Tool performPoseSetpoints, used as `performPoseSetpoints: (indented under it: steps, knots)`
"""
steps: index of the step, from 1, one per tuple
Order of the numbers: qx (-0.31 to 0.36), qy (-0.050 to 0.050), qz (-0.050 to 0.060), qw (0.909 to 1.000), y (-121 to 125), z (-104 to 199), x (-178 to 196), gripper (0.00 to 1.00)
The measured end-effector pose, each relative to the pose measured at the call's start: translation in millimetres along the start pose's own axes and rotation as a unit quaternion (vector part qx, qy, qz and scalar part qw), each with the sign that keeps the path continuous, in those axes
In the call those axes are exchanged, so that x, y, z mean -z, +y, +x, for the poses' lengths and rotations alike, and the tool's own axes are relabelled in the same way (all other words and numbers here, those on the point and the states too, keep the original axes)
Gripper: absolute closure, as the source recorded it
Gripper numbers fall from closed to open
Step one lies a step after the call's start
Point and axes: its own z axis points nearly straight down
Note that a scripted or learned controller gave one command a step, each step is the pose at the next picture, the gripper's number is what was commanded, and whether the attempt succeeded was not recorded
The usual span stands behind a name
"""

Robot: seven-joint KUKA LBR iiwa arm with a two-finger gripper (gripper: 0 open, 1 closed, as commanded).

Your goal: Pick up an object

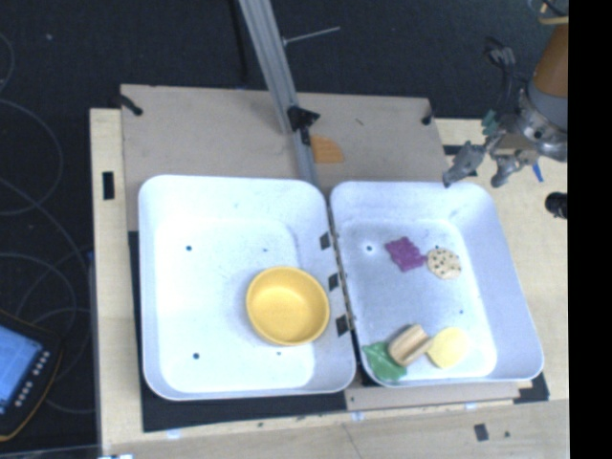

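- Bench (pixel 110 256): pale tan top, carries 2 shallow white bins side by side on a dark mat.
- Left bin (pixel 191 218): white, speckled floor, holds 1 item.
- Yellow bowl (pixel 287 305): round, upright, open side up, in the left bin's lower right part, near the wall shared with the right bin.
- Right bin (pixel 478 247): white, holds 5 small items.
- Purple piece (pixel 404 253): flat, roughly square, tilted, in the upper middle of the right bin.
- Speckled cookie (pixel 443 262): round, pale with dark dots, just beside the purple piece on its right.
- Tan block (pixel 408 343): short, log-shaped, lying at a slant near the bin's front wall, resting partly on the green piece.
- Green piece (pixel 381 361): flat, at the bin's front left corner, touching the tan block.
- Yellow lump (pixel 447 348): pale yellow, rounded, just right of the tan block.
- Gripper (pixel 483 165): above the bench just beyond the right bin's far right corner, well apart from every item; 2 fingers hang spread, with nothing between them.
- Arm (pixel 547 84): grey with an orange section, enters from the right edge.
- Grey rail (pixel 273 60): slanted metal bar running from the top down to the bins' junction.
- Cardboard sheet (pixel 210 132): brown, flat behind both bins.
- Orange tag (pixel 326 150): small, on the cardboard beside the rail.
- Handheld screen (pixel 19 366): lower left, off the bench.
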Motion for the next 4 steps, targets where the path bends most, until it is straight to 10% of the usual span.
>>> performPoseSetpoints:
  steps: [1,4]
  knots:
    - [0.0,-0.001,0.0,1.0,-0.3,-0.8,0.1,0.0]
    - [-0.002,0.0,0.002,1.0,-11.3,-4.7,-156.0,0.0]
